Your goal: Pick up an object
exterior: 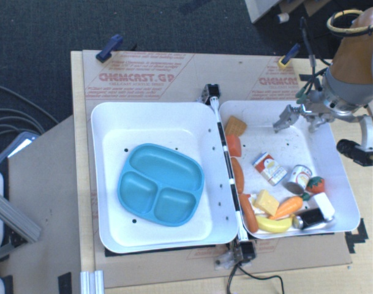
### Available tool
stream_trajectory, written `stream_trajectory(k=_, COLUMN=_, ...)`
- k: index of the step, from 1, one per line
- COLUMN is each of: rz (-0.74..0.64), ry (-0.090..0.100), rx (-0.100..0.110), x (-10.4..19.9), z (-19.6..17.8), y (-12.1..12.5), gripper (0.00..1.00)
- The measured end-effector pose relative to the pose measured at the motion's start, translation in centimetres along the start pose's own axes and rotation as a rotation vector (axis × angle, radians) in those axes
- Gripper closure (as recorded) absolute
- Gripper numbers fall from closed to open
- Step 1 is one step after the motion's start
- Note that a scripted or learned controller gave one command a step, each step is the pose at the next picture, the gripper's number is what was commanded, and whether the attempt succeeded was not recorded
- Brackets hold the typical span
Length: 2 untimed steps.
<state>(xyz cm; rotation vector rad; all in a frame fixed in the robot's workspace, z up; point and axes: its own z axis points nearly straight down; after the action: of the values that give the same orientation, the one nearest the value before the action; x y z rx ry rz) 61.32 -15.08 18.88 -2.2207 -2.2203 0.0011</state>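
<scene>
The right bin [333, 141] holds several toy foods. A tan cracker [235, 126], a red piece [234, 146] and a long orange sausage [238, 176] lie along its left wall. A small red and white carton [270, 168] sits mid-bin, with a tin can [301, 177] and a strawberry [315, 184] to its right. At the front lie a yellow cheese wedge [267, 201], a carrot [288, 207], a banana [273, 225] and a black and white bottle [314, 215]. My gripper [299, 122] hangs over the bin's back right part, open, with nothing between its fingers.
The left bin [106, 164] holds a blue divided plate [161, 192]. A black clamp [211, 93] sits where the bins meet at the back, and another clamp [244, 250] at the front. Blue clips [109, 48] hold the cardboard sheet under the bins.
</scene>
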Motion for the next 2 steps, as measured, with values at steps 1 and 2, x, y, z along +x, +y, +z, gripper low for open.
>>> stream_trajectory(k=1, rz=-0.001, ry=0.000, rx=0.000, x=3.44, z=10.44, y=-1.41, gripper=0.00)
stream_trajectory(k=2, rz=0.000, ry=0.000, rx=-0.001, x=3.41, z=9.44, y=-1.37, gripper=1.00)
